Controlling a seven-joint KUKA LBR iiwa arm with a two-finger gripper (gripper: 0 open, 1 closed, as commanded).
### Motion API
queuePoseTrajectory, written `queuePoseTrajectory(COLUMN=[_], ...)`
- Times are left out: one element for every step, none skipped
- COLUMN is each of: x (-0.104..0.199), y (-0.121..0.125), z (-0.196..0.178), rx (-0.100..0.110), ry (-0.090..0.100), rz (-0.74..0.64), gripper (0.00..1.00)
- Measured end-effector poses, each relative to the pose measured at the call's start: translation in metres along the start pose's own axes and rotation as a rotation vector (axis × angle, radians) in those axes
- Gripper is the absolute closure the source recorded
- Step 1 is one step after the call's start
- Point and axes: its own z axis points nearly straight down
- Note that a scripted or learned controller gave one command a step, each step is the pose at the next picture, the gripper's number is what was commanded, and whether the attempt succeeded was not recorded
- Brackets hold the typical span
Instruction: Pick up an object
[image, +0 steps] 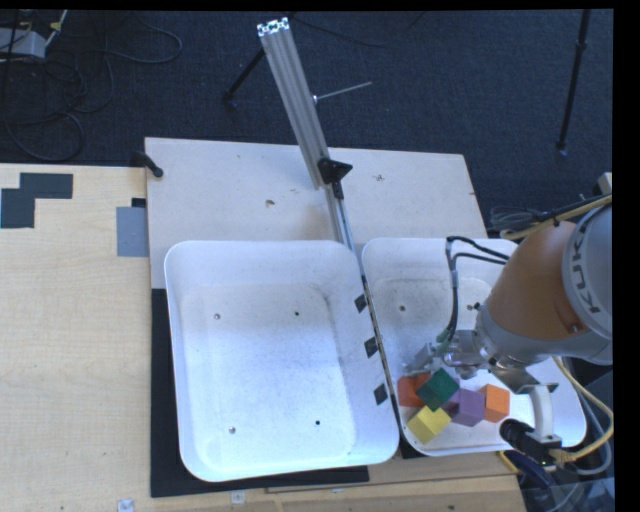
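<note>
Jaws cannot be told apart under the wrist, so their state is unclear. Going left to right: the left bin (200, 300) lies bare, while the right bin (405, 270) holds blocks clustered at its near end: red block (409, 392), yellow block (428, 424), green block (437, 388), purple block (468, 405), orange block (497, 402). Gripper (452, 357) hovers just above the green one. Seemingly the approach step; next calls for a straight descent onto one block.

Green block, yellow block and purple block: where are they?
green block (437, 389): camera view, on its top face.
yellow block (428, 424): camera view, middle of its top face.
purple block (468, 406): camera view, on its visible face.
</note>
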Motion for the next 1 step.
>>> queuePoseTrajectory(x=[0.0428], y=[0.0374], z=[-0.1343], rx=[0.017], ry=[0.005], rz=[-0.003], gripper=[0.00])
